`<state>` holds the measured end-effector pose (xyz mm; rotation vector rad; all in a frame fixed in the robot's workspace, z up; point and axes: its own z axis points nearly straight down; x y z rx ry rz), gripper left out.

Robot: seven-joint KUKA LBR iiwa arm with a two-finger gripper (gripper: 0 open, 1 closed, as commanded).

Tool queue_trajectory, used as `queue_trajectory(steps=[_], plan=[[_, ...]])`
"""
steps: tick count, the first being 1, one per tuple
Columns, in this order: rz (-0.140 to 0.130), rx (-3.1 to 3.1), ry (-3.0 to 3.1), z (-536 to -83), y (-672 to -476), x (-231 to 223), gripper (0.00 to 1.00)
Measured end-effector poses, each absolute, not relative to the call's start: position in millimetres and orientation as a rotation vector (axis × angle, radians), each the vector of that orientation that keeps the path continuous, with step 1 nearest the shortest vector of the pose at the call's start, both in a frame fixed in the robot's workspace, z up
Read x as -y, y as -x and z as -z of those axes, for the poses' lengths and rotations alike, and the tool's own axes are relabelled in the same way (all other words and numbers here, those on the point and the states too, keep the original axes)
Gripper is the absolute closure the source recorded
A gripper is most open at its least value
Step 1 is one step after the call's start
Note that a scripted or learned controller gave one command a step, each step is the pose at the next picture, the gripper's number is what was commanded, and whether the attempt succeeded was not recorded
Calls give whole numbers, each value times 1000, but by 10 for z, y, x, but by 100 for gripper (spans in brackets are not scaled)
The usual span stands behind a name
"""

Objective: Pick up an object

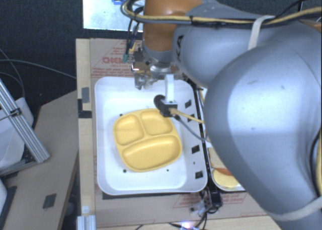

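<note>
- Nearest the camera: the grey arm (261, 118), whose bulky link fills the right side of the view and hides most of the right-hand bin.
- Orange band (168, 10): sits above the wrist at the top centre, with yellow and black cables (151, 16) looped around it.
- Claw (142, 82): hangs below the wrist over the far edge of the left bin, pointing down; whether it is wide or narrow cannot be told, and nothing is seen held in it.
- Left bin (108, 138): a shallow white tray with rounded corners, resting on a sheet of brown cardboard (108, 60) on the worktop.
- Yellow plate (147, 139): the task's object, a three-compartment dish lying flat and slightly turned in the middle of the left bin, nearer than the claw and apart from it.
- Black fitting (162, 104): a small dark part on a white bracket at the plate's far right corner; a thin yellow cable runs from it toward the arm.
- Right bin (229, 183): a small corner shows under the arm, holding something yellow and orange that cannot be identified.
- Aluminium frame (22, 128): a slanted rail at the left edge, beside the tan worktop (48, 173).
</note>
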<state>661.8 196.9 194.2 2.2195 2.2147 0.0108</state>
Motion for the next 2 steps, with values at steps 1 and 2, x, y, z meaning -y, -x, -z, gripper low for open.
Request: queue_trajectory(steps=[1,2], plan=[[-16,-2212,-2218,-2966,-6655,-1466,100],[-14,-2233,-2209,-3527,-6212,-2135,100]])
